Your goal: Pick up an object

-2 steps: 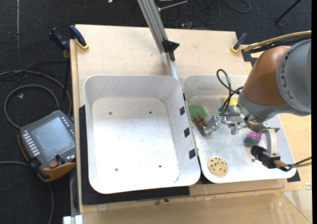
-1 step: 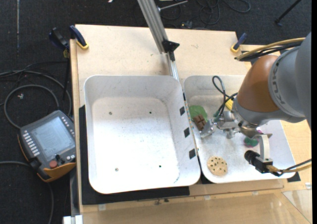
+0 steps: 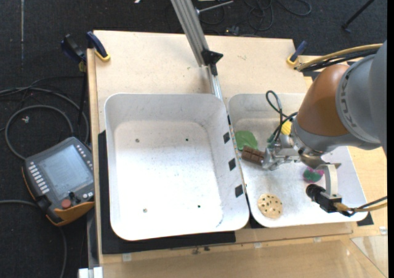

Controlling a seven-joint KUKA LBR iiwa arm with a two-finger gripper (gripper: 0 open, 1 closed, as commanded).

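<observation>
Arm: enters from the right, orange band bent over the right bin (image 3: 345,206), wrist angled down and leftward, hand (image 3: 266,160) low by the bin's left wall. Hand: tip touching a brown block (image 3: 252,155); whether spread or pressed together cannot be told. Contents, right bin: green piece (image 3: 246,140) just beside the block, tan perforated disc (image 3: 269,205) near the front, pink-and-green item (image 3: 314,174) under the wrist.

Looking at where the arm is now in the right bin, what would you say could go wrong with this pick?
Three risks:
1. The hand sits right by the brown object, which lies against the green object; it may nudge both or catch the wrong one.
2. They lie close to the right bin's left wall, so a finger could strike it.
3. The arm covers part of the pink object, which it might knock.
</observation>
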